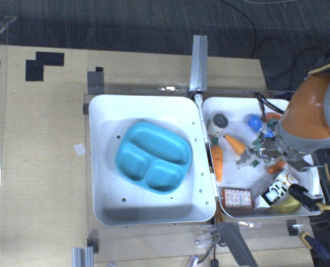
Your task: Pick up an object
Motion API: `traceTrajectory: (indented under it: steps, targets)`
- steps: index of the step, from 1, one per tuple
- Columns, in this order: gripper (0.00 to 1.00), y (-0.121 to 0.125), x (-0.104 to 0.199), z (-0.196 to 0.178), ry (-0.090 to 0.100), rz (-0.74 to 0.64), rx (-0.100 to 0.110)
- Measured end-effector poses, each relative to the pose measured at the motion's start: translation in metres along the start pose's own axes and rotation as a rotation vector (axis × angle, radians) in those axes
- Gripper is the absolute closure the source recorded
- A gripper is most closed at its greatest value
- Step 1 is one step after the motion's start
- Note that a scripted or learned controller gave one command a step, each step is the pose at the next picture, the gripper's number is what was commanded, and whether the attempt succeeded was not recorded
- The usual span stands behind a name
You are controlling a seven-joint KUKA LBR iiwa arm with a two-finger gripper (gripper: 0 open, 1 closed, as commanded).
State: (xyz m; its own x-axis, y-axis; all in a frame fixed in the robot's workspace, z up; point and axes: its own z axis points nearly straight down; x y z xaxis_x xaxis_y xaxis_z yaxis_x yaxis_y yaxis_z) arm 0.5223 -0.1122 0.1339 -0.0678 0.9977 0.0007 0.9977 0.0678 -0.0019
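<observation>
My gripper [253, 156] hangs low over the middle of the right bin [231, 105], below the grey and orange arm [308, 114] that comes in from the right. Just left of it lies a small orange carrot piece [235, 144], and a longer carrot [216, 161] rests against the bin's left wall. A blue object [255, 121] sits just behind the gripper. I see nothing held in the gripper.
The right bin also holds a round dark-topped item [218, 120], a brown patterned box [237, 197], a black-and-white item [276, 191] and a yellow fruit [288, 205]. A blue divided plate [153, 156] lies in the left bin [104, 149].
</observation>
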Motion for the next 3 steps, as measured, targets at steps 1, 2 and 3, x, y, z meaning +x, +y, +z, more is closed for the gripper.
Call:
traceTrajectory:
  steps: [1,2,3]
  targets:
    - [0.0,0.047,-0.022,0.045,-0.001,-0.144,-0.009]
    - [1.0,0.049,-0.02,0.035,-0.001,-0.146,-0.015]
    - [1.0,0.037,0.02,-0.093,-0.002,-0.158,-0.005]
